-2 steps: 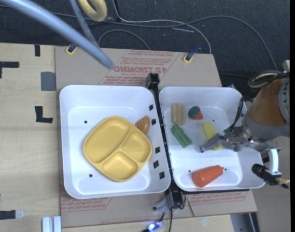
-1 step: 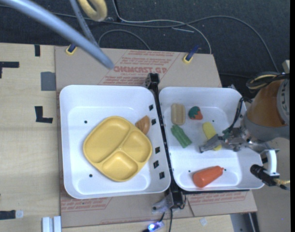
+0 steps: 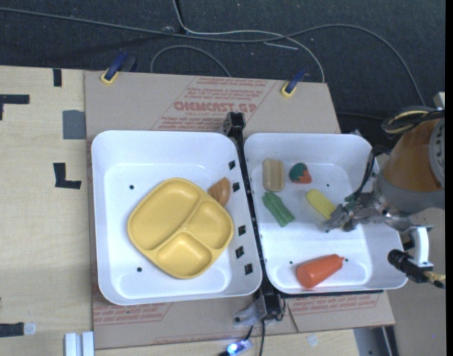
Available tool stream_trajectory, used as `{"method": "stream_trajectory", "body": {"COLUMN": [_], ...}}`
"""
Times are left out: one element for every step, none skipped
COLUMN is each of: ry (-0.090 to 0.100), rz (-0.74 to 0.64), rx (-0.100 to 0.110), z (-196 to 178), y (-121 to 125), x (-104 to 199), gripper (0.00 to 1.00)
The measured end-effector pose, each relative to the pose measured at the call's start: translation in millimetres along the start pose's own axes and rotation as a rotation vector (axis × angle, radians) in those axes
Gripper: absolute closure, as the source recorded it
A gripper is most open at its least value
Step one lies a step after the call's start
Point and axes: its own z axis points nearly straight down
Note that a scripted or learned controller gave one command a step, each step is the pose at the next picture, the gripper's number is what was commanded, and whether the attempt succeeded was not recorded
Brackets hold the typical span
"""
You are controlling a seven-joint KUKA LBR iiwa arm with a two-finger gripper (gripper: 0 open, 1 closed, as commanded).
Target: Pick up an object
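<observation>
Two white bins sit side by side on the worktop (image 3: 33, 199). The left bin (image 3: 111, 199) holds a yellow divided plate (image 3: 180, 227) with a brown piece (image 3: 220, 191) at its upper right edge. The right bin (image 3: 356, 148) holds a tan bun (image 3: 273, 174), a red-and-green item (image 3: 300, 173), a green piece (image 3: 278, 208), a yellow piece (image 3: 319, 202) and an orange carrot (image 3: 319, 270). The gripper (image 3: 343, 219) sits low, just beside the yellow piece; whether it grasps anything cannot be told.
</observation>
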Motion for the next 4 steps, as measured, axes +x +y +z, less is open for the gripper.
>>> {"method": "stream_trajectory", "body": {"ry": [0.005,0.005,0.004,0.008], "rz": [0.000,-0.001,-0.001,-0.006], "rx": [0.002,0.001,0.000,0.003], "z": [-43,-86,-136,-145], "y": [0,3,4,19], "x": [-6,-9,-10,45], "gripper": [1.00,1.00,1.00,1.00]}}
